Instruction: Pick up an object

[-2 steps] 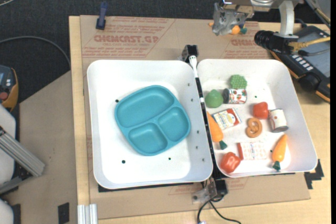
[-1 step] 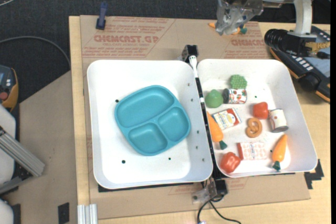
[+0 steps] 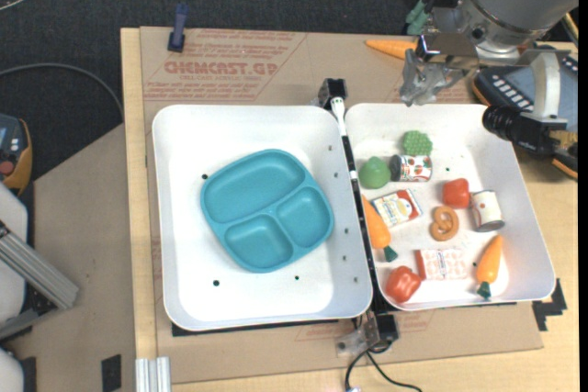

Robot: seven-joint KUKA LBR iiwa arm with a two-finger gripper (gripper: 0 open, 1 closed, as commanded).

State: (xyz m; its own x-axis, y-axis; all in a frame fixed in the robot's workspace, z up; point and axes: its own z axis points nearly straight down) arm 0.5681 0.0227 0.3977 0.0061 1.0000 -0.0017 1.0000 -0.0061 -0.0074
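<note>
My gripper [image 3: 421, 90] hangs high over the far rim of the right bin [image 3: 528, 225], open, with nothing between its fingers. Below it the right bin holds several toy foods. Among them are a green broccoli [image 3: 416, 142], a green ball [image 3: 374, 172], a small can with a red label [image 3: 412, 167], a red pepper [image 3: 456, 193], a silver can [image 3: 486, 209] and a pretzel [image 3: 444, 223]. There are also two small cartons [image 3: 396, 207] [image 3: 442, 264], an orange carrot [image 3: 375, 227], a red tomato-like piece [image 3: 402, 284] and another carrot [image 3: 490, 262].
The left bin [image 3: 175, 197] holds a teal divided plate [image 3: 266, 209]. A black divider clamp [image 3: 333, 92] sits between the bins at the far edge. An orange carrot [image 3: 386, 48] and a blue clip [image 3: 177, 28] lie on the cardboard bench behind the bins.
</note>
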